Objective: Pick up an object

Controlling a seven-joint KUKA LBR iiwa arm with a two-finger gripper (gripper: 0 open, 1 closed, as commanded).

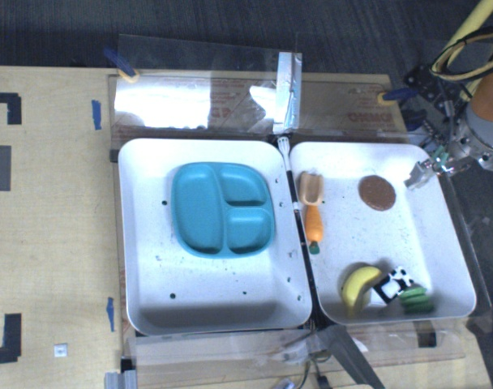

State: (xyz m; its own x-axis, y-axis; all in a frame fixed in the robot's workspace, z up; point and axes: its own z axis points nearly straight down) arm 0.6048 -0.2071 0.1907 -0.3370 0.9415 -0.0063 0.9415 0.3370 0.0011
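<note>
The right bin holds several small objects. A brown round disc lies near its back. Along its left wall lie a tan piece and an orange carrot with a green end. At the front sit a yellow banana, a black-and-white object and a green object. My gripper hovers at the right bin's back right corner, right of the brown disc and apart from it, with nothing seen in it.
The left bin holds a blue divided plate. A clear plastic sheet stands behind the left bin. Cables and the arm crowd the upper right. Wooden bench lies to the left.
</note>
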